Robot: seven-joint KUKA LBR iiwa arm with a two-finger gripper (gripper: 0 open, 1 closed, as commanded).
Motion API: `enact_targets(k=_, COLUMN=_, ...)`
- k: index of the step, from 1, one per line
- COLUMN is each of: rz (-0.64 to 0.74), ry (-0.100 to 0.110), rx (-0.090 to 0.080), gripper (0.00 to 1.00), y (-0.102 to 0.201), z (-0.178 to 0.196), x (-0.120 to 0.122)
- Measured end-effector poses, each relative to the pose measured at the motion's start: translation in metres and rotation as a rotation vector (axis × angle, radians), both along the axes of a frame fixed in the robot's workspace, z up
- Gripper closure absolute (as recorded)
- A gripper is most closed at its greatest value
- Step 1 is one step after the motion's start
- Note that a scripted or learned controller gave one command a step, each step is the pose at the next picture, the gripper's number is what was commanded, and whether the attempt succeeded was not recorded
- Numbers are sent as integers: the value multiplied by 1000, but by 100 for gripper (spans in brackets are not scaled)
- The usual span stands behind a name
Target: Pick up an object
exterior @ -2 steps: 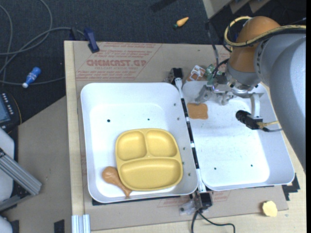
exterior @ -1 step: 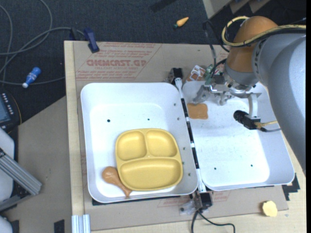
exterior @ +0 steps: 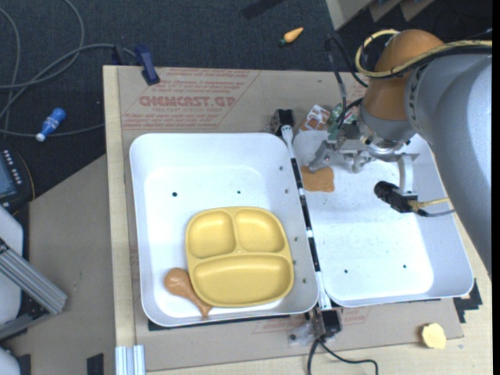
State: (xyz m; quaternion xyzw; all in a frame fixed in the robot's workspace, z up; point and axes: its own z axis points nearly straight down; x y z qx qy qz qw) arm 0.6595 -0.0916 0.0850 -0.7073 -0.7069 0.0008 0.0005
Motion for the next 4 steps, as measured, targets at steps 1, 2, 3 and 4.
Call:
enact_targets(k=1, rz=0, ry=-5, rx=-1, gripper=0, y=-10, z=0, x=7)
enact_targets(k=2, rz=-1, ry=2, rx=1, gripper=0, y=-2, z=0, x=-17)
enact_targets(k=3, rz=-1, ry=-5, rx=1, gripper=100, y=-2, z=11, x=-15)
enact_targets(k=4, rz=-2, ry=1, rx=1, gripper=100, y=-15, z=50, x=-66)
